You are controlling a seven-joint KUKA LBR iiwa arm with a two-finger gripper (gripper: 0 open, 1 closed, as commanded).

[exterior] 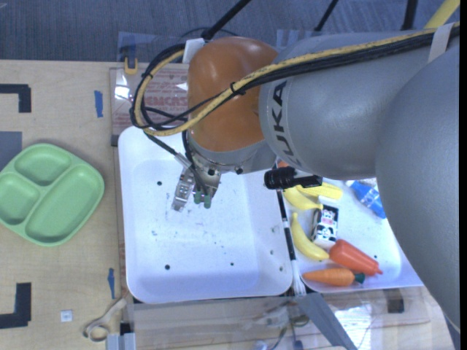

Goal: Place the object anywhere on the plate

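Observation:
A green divided plate [48,192] lies on the wooden bench, left of both bins. My gripper [192,200] hangs over the left bin [146,268], near its upper middle. Its fingers [180,194] stand apart and open, and nothing shows between them. The right bin [394,257] holds a yellow banana [305,243], two orange carrots [332,275] and a small black and white item [325,224]. The arm's orange band and grey body cover much of the right bin.
A blue item [368,197] sits at the right bin's far side, half under the arm. Small dark specks dot the left bin's floor. Black tape marks [16,97] and blue tape [98,102] lie on the bench. Cables loop above the wrist.

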